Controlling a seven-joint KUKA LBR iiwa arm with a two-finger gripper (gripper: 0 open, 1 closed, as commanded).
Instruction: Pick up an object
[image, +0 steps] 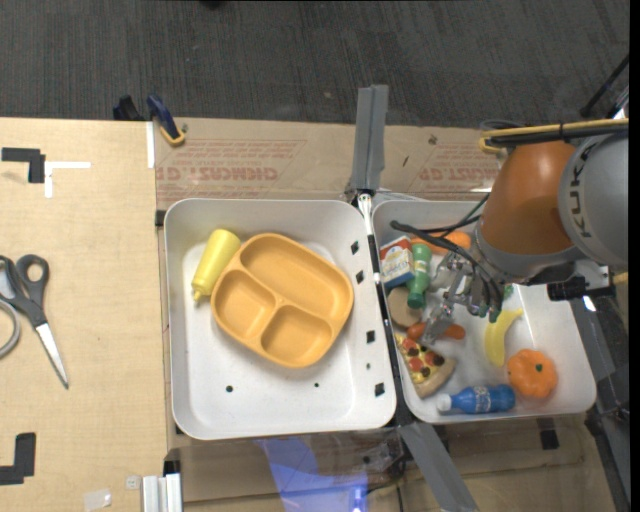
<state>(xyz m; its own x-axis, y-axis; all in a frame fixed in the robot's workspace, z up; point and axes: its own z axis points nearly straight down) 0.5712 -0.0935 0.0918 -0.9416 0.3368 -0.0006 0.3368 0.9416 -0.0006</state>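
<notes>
Nearest, orange wrist band (528, 200) above right bin (570, 400). Gripper (452, 300) low among toys near pizza slice (424, 362); jaw state impossible to tell. Nothing lifted yet, judging so.

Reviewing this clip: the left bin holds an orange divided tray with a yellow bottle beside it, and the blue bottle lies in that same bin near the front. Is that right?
Not quite. The camera view shows the blue bottle in the right bin, near its front edge beside the small pumpkin. The left bin does hold the orange divided tray with the yellow bottle beside it.
</notes>
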